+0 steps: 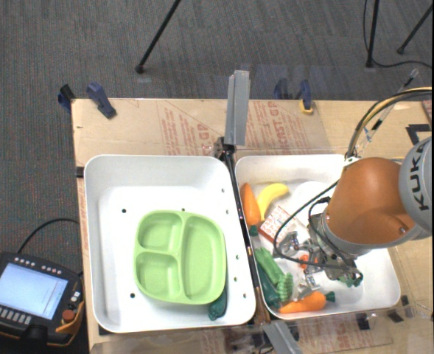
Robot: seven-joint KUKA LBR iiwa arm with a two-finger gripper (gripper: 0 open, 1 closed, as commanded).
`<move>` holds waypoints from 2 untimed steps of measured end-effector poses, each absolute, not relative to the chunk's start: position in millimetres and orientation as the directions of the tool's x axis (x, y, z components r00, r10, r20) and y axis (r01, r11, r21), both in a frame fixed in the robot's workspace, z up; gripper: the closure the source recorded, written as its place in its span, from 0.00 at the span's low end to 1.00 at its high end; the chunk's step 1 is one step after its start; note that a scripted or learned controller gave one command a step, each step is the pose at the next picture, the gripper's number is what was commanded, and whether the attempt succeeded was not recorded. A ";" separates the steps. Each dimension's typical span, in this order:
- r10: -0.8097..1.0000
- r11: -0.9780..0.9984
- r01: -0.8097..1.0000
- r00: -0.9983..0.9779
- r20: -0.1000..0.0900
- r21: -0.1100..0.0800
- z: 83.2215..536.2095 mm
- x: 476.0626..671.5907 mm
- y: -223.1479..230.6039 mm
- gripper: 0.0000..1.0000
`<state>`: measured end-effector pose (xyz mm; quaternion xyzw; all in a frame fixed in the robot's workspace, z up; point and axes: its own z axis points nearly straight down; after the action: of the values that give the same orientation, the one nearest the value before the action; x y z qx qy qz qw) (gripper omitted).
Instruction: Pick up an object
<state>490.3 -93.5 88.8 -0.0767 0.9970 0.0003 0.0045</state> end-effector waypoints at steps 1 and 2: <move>-0.159 0.987 -0.159 -0.987 -0.006 0.002 97.4 490.1 -91.8 1.00; -0.263 0.965 -0.263 -0.965 -0.015 -0.007 256.1 495.2 -124.8 1.00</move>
<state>495.2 -124.8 256.1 -0.1326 0.9911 -0.0025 0.0078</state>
